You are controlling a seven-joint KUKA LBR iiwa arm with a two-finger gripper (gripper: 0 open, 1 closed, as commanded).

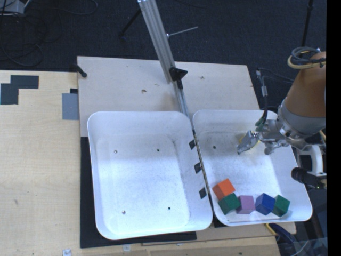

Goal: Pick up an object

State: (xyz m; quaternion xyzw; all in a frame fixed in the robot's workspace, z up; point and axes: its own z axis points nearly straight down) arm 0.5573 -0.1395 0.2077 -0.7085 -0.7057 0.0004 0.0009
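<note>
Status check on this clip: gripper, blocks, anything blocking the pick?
Gripper over right bin, nothing between its fingers. Five blocks clustered at the bin's near edge, untouched, apart from gripper. Nothing in the way.

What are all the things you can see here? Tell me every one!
orange block: 1, orange, right bin, near its front, touching the dark green block
dark green block: 1, dark green, right bin, front, left end of the row
purple block: 1, light purple, right bin, front, between the dark green and blue blocks
blue block: 1, blue, right bin, front
green block: 1, green, right bin, front, right end of the row
right bin: 1, white, right side of the bench
left bin: 1, white, left of the right bin
metal rail: 1, silver, slanting from the top down between the bins
arm: 1, grey and orange, reaching in from the right
hand: 1, grey metal, over the right bin's back half, away from the blocks
</note>
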